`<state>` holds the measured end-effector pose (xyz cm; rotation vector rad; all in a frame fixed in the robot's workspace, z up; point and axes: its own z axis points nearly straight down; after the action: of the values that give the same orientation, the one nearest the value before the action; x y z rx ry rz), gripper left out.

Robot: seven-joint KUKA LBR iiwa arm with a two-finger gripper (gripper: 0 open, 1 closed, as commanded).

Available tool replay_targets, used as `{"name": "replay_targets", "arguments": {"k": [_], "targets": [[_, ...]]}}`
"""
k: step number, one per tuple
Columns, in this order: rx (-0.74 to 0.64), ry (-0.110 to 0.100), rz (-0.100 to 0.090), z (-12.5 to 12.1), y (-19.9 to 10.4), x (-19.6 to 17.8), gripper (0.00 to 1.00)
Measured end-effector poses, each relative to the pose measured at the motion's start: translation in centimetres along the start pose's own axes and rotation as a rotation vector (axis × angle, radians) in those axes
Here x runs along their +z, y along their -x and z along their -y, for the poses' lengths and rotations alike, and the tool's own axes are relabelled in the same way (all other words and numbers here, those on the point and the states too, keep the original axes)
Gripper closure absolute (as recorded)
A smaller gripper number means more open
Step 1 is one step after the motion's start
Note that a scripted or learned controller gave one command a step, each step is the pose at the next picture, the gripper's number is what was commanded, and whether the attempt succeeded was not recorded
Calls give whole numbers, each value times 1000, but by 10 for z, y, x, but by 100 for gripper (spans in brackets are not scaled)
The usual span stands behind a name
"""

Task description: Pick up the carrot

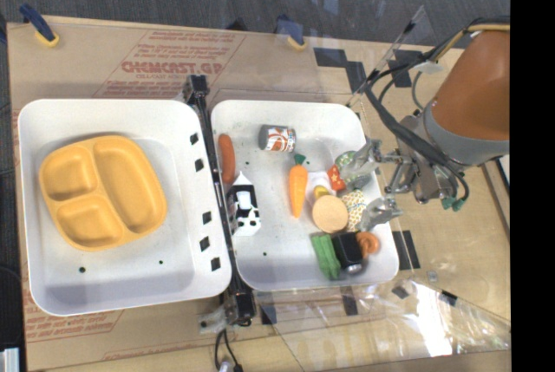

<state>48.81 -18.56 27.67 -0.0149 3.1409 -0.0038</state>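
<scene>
Here: orange carrot [297,189] with green top, lying lengthwise mid right bin [260,270], tip toward 6 o'clock. Tool [373,181] at 3 o'clock of it, spread wide, grasping nothing.

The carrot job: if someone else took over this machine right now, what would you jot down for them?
Gripper: open, holding nothing, at the right edge of the right bin, over the toys piled there.
Carrot: lying in the middle of the right bin, green top pointing away from the camera, apart from the gripper.
Done: nothing yet; the carrot is not picked up.
Left: move over the carrot, close on it, lift.
</scene>
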Motion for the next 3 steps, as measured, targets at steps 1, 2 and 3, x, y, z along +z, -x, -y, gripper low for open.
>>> {"name": "replay_targets", "arguments": {"k": [1, 2, 3], "targets": [[-229, 9, -11, -14, 12, 168, 0], [-82, 2, 3, 18, 72, 184, 0], [-91, 1, 6, 16, 75, 172, 100]]}}
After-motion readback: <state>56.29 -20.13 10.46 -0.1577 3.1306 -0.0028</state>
